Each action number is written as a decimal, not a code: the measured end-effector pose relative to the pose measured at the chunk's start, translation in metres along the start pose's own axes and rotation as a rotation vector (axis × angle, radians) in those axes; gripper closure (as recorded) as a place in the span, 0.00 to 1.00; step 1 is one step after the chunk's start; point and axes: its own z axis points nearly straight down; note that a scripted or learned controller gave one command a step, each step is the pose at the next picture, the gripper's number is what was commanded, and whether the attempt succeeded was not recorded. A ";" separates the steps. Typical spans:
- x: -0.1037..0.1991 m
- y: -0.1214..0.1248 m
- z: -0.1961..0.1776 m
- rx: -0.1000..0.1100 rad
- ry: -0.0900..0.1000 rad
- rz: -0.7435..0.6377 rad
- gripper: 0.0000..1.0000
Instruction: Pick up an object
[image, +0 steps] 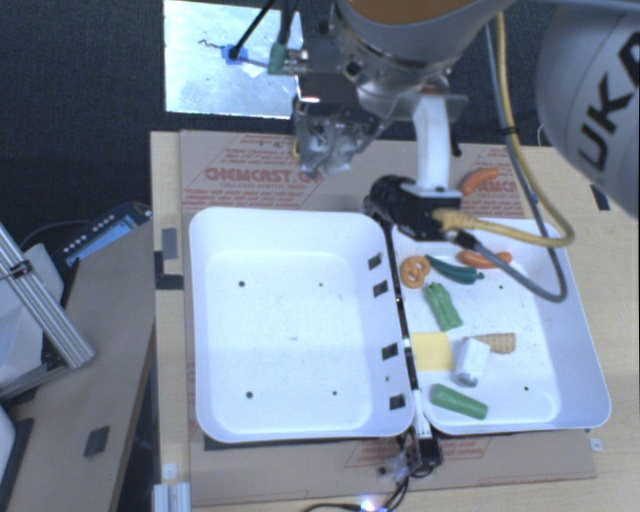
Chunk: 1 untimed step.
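My gripper hangs high over the cardboard just beyond the far edge of the left bin, with nothing seen in it. The loose objects lie in the right bin: an orange pretzel, a dark green pod, an orange-red piece, a green block, a yellow square, a white cylinder, a tan wafer and a green cylinder. An orange sausage rests at the far rim.
The arm's grey body fills the upper right, and a yellow cable loops over the right bin. A divider with black clips joins the bins. Metal rails stand off the bench at left.
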 end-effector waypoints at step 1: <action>-0.046 -0.042 -0.001 0.000 -0.002 0.009 1.00</action>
